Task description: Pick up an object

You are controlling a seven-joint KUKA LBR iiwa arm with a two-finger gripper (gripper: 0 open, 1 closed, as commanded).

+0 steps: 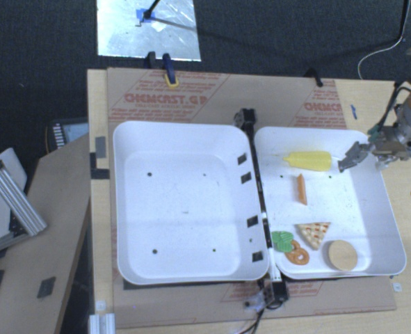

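Aluminium rail (pixel 10 193): lies at a slant at the far left edge, off the counter.
Counter (pixel 191 96): carries a printed cardboard sheet with two shallow white bins side by side on it.
Foil sheet (pixel 148 18): lies beyond the counter's far edge, upper left of centre, with a small blue mark on it.
Left bin (pixel 122 186): white, shallow, with small dark dots on its floor.
Divider (pixel 255 186): the dark seam where the two bins touch, with black clips along it.
Right bin (pixel 389 221): white, holds all the objects.
Green piece (pixel 282 240): near front corner, just beside the divider.
Pretzel (pixel 297 255): touching the green piece, at its front right.
Yellow corn-like object (pixel 308 161): lies lengthwise near the far wall.
Orange stick (pixel 301 188): lies on the floor just in front of the yellow object, apart from it.
Pizza slice (pixel 313 233): near the front, just right of the pretzel.
Tan disc (pixel 343 255): front, just beside the pizza slice.
Gripper (pixel 350 158): over the far right part of the right bin, just right of the yellow object; whether the fingers are apart or together cannot be told; nothing is seen between them.
Arm (pixel 407 134): enters from the right edge.
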